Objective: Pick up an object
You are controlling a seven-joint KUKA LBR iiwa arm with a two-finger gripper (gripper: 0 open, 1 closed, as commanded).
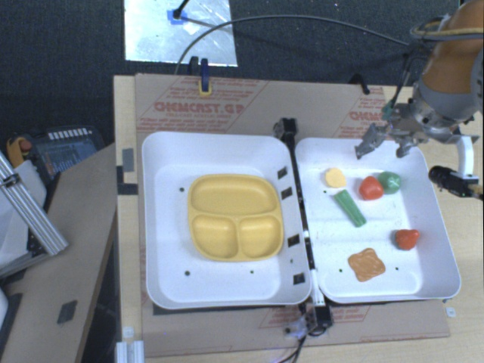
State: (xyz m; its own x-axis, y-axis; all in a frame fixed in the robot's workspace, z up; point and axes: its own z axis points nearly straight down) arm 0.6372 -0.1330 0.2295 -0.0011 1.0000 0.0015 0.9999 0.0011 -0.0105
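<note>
The right bin (435, 282) holds several small toy foods: a yellow round piece (335, 178), a red piece (370, 188) touching a green round piece (390, 181), a green stick (351, 208), a red-orange piece (407, 238) and a brown flat piece (367, 264). My gripper (386, 144) hangs above the bin's far edge, open, its two grey fingers spread with nothing between them. It stands behind the red and green pieces, apart from them.
The left bin (162, 203) bears a yellow compartment tray (231, 216). A black divider with clips (295, 203) runs between the bins. A black fitting (452, 180) juts over the right bin's right rim. Cables arc behind the bench.
</note>
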